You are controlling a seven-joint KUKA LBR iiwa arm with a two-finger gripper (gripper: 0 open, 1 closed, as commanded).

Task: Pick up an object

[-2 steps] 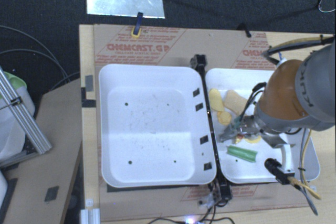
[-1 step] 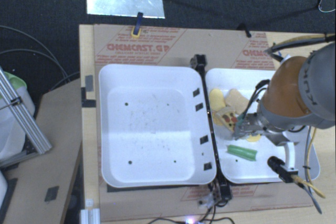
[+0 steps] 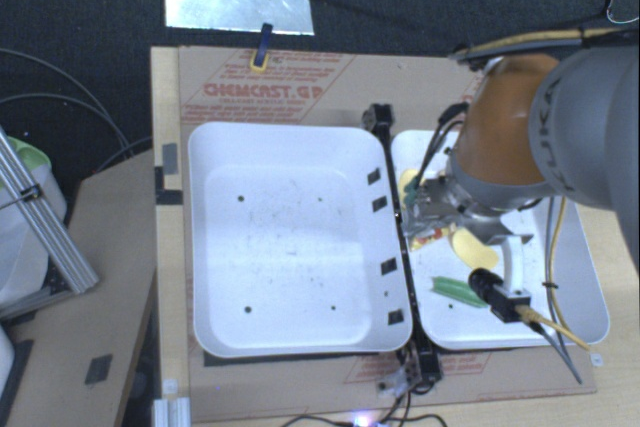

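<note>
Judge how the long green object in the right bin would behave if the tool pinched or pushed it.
The green object looks slim and lies flat on the right bin, so it is probably light and likely to slide when pushed. Its narrow shape may let it pivot between fingers. Stiffness cannot be told.

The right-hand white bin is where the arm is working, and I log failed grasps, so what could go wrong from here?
1. The small objects in the right-hand white bin lie close together: a pale yellow flat piece, a green elongated item, a yellow piece. A grasp may catch two, or nudge one away.
2. The grey arm with its orange band covers much of that bin, so a miss could pass unseen.
3. The arm works close to the black divider between the bins and could strike it.
</note>
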